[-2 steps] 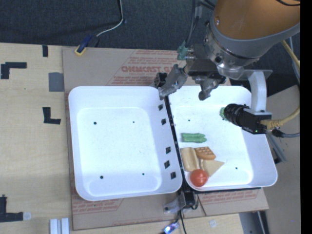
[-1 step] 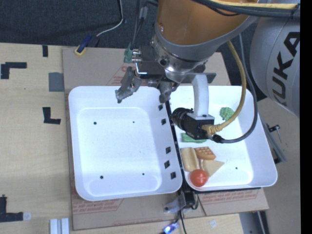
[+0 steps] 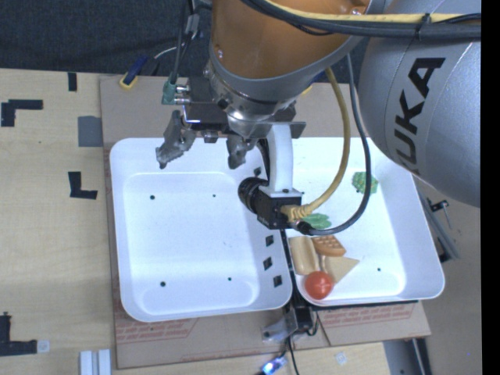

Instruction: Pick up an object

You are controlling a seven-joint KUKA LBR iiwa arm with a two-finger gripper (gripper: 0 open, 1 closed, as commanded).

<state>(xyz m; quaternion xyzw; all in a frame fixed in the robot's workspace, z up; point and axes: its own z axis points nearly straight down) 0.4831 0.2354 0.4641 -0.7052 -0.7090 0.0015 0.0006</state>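
My gripper (image 3: 201,156) hangs over the back rim of the left bin (image 3: 141,233), open, with nothing between its two dark fingers (image 3: 168,151). The objects lie in the right bin (image 3: 406,233). A red tomato (image 3: 319,285) sits at its front left corner. Beside it are a tan bread piece (image 3: 301,255), an orange waffle (image 3: 330,246) and a pale wedge (image 3: 344,268). A green leafy piece (image 3: 316,222) lies partly under a cable. Another green piece (image 3: 363,183) sits further back. All of these are to the right of the gripper.
A black camera mount with a yellow cable (image 3: 269,201) hangs over the wall between the two bins. The orange and grey arm body (image 3: 297,30) covers the back of the right bin. Cardboard (image 3: 109,116) lies under the bins on the wooden bench.
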